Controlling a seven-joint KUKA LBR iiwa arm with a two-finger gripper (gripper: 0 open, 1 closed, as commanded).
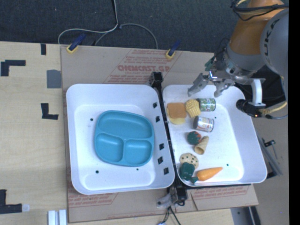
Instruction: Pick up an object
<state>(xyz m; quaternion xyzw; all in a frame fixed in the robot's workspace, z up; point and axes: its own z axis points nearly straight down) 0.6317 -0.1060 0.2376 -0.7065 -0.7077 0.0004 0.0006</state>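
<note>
Our gripper [208, 84] hangs over the far end of the right bin [243, 139] with its two fingers spread apart and nothing between them. Just below it we see a small green-labelled can [206, 104] lying on its side, long axis running left to right, touching a yellow corn cob [192, 108]. Beside the cob sits a bread slice [176, 112]. A silver can [204, 123] lies nearer us, also tipped over. An orange carrot [209, 173] rests near the front wall, tip pointing right. We see a blue divided plate [124, 138] in the left bin [79, 139].
</note>
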